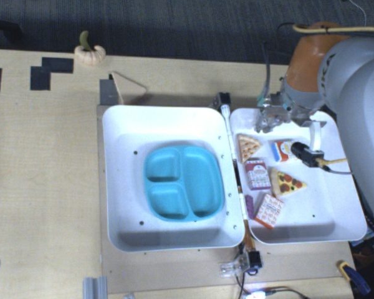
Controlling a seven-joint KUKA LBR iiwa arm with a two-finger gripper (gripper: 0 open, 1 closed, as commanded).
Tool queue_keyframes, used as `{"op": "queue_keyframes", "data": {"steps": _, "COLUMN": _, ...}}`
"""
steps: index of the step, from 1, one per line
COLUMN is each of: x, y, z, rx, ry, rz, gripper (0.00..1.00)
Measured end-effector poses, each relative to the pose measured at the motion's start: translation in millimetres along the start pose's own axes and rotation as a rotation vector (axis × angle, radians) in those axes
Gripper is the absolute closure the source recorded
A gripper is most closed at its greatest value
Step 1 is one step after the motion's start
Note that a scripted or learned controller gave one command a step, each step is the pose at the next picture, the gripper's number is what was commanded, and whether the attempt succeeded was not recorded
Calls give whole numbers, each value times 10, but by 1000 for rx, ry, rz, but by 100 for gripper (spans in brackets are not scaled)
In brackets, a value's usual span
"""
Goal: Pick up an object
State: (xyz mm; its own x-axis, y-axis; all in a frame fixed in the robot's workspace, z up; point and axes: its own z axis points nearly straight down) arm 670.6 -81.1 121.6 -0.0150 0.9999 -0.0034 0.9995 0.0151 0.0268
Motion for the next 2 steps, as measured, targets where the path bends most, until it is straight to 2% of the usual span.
{"op": "queue_keyframes", "data": {"steps": 1, "x": 2, "y": -1, "z": 2, "rx": 1, "ry": 0, "rz": -1, "gripper": 0}}
{"op": "queue_keyframes", "data": {"steps": 2, "x": -185, "y": -359, "z": 217, "rx": 6, "ry": 0, "rz": 9, "gripper": 0}}
